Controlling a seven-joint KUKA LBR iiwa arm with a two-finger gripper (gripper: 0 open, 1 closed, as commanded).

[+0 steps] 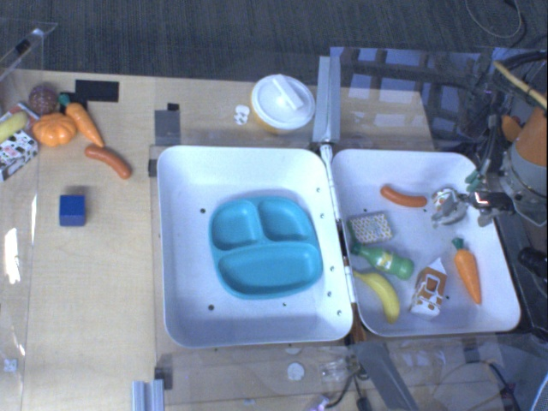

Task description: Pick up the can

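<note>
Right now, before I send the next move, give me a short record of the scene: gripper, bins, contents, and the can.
gripper: low over the right bin's upper right part
right bin: holds sausage, checked pad, green bottle, banana, small carton, carrot
left bin: holds blue divided tray
bench beyond bins: white lidded bowl, blue cube
can: cannot make it out for certain

Grey arm (524,157) reaching in from right, wrist low
</note>
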